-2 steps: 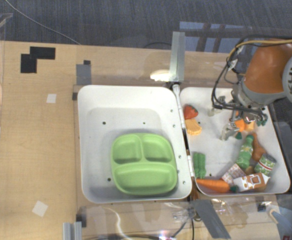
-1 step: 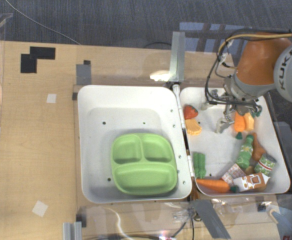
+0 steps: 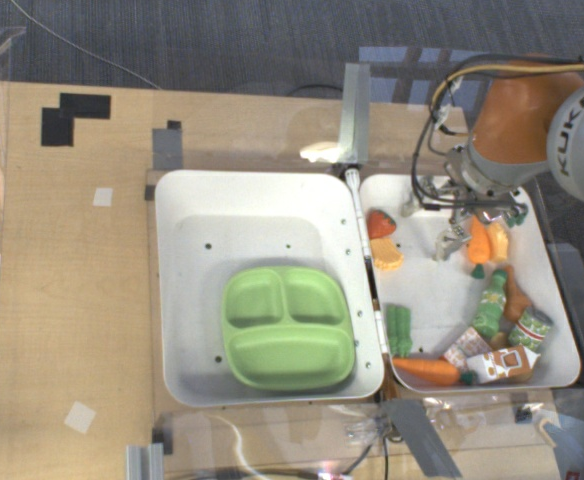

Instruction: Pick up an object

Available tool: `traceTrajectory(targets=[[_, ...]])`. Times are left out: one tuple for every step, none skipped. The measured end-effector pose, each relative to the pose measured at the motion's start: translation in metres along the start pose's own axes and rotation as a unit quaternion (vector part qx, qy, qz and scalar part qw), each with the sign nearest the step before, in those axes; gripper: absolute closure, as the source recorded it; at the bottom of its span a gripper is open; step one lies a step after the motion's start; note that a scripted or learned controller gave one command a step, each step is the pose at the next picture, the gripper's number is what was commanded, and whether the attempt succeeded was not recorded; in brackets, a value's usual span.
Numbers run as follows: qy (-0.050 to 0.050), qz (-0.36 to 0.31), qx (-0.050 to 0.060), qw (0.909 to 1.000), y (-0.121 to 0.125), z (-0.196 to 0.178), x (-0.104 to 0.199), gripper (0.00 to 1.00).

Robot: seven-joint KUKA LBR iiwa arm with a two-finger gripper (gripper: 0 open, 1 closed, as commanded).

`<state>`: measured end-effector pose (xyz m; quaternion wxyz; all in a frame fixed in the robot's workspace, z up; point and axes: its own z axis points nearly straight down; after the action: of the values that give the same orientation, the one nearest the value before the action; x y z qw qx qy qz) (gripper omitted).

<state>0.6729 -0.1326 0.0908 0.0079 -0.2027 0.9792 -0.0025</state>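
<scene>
Bright, even light; soft shadows

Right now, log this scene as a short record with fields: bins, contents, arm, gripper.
left bin: holds a green tray with three compartments
right bin: holds toy food, mostly along its edges
near the divider: red item, yellow-orange item, green item
front edge: carrot, small carton
right side: green bottle, brown item
arm: reaches in from the right, over the right bin's back end
gripper: low over the right bin, next to an orange item; grasp cannot be judged
</scene>
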Motion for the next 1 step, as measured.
traceTrajectory(targets=[[0.000,0.012,-0.001,0.9999,-0.0014,0.0007,0.0008,0.00]])
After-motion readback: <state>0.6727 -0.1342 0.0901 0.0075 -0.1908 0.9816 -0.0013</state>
